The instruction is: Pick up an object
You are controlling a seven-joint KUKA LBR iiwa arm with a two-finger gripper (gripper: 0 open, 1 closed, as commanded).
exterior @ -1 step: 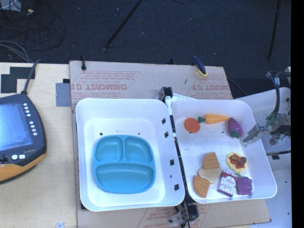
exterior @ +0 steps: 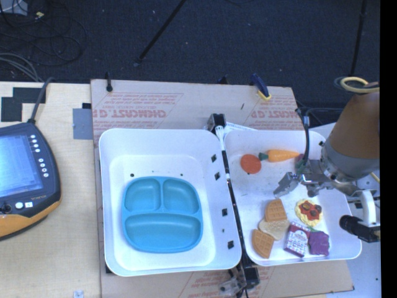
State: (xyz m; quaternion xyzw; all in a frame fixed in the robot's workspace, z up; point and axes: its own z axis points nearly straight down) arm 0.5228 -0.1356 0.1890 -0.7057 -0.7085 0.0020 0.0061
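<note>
The grey arm with its orange band reaches in from the right over the right-hand shallow white bin (exterior: 347,253), its tool (exterior: 296,185) hanging low with the two fingers spread apart and nothing between them. Just below it lie three tan toast-shaped pieces (exterior: 271,225), a small yellow pizza toy (exterior: 309,212) and purple packets (exterior: 308,241). Farther back rest an orange plastic carrot (exterior: 280,156) and a red tomato slice (exterior: 250,164). The left white bin (exterior: 115,166) holds a blue divided plate (exterior: 162,215)

Upside-down "CHEMCAST G.P." on the cardboard sheet (exterior: 155,107)
</note>
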